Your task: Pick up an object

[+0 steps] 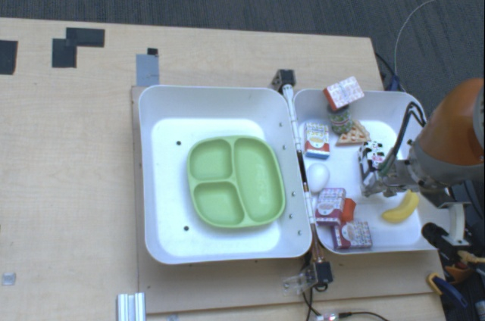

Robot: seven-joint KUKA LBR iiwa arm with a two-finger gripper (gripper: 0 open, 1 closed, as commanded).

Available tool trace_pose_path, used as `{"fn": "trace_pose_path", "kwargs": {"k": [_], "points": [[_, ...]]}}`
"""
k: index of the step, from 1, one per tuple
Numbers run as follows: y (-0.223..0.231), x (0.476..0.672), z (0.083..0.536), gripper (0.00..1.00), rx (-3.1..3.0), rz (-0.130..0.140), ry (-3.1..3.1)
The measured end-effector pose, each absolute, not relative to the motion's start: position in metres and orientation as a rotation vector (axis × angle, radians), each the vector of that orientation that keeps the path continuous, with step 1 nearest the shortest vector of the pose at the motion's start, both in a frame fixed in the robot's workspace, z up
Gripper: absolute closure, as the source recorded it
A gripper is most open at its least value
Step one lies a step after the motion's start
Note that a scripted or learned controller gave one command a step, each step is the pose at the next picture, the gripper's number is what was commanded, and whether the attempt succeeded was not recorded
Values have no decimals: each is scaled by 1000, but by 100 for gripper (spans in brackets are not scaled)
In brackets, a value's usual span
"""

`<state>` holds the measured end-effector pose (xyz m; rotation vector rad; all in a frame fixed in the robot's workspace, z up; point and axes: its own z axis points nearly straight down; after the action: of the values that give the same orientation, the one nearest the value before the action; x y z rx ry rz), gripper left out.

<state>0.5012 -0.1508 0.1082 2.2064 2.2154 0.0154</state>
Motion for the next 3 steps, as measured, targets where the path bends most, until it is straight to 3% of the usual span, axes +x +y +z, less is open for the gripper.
{"fn": "trace_pose_path", "kwargs": {"k": [1,2,3], "points": [[-151,501,108,0,2206,15,2216],[-90,490,87,0,2210,10,2218],[-89,492,98,100,2204,17,2217]]}}
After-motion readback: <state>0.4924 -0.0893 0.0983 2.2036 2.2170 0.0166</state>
